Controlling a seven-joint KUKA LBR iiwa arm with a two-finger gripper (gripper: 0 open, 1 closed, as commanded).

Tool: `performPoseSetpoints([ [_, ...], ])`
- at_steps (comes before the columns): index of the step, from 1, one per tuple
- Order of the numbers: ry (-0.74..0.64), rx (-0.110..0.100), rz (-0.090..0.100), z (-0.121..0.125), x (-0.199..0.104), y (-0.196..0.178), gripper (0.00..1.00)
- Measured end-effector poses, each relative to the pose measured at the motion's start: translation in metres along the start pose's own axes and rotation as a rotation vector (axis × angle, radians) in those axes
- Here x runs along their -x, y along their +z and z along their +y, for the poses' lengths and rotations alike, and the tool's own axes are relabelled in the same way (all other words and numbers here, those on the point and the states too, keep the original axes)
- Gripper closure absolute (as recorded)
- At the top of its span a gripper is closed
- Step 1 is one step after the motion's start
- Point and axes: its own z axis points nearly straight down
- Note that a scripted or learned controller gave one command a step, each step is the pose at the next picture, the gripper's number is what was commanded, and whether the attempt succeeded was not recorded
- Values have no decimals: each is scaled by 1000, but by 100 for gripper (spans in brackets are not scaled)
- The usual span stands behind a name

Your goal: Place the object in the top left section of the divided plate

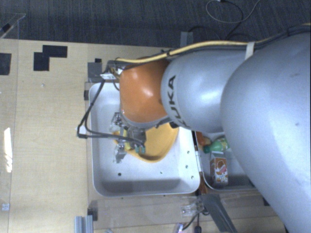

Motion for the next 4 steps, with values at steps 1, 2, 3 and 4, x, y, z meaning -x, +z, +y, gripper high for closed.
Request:
performPoseSetpoints([
  [1,1,5,-8,1,3,-12,100],
  [2,2,5,-8,1,3,-12,0],
  [3,420,-13,9,-8,112,-13,0],
  [4,412,-8,0,-4,114,-27,100],
])
